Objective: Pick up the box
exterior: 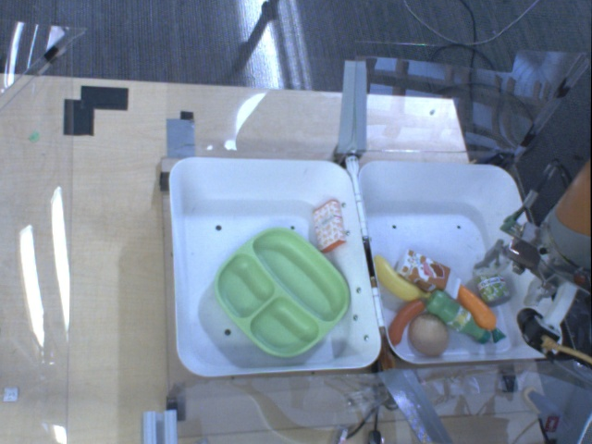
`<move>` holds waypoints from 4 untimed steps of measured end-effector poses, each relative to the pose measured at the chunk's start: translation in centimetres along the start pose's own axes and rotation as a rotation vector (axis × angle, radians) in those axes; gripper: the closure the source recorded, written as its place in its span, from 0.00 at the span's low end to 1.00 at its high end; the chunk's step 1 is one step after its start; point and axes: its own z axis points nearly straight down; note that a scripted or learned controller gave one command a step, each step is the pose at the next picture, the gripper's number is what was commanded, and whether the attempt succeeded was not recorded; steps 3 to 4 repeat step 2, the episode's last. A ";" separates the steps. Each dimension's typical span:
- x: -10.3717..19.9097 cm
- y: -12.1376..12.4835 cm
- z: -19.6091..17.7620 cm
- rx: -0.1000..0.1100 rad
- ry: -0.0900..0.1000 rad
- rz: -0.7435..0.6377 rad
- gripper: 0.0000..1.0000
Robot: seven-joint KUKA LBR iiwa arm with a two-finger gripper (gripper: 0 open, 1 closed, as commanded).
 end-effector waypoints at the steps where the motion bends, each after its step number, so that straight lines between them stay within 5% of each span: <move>1: 2.3 -0.8 7.3 -0.007 0.002 -0.141 0.00; 2: -0.4 0.3 -4.1 -0.004 0.000 -0.313 0.00; 4: -0.4 0.3 -4.1 -0.004 0.000 -0.313 0.00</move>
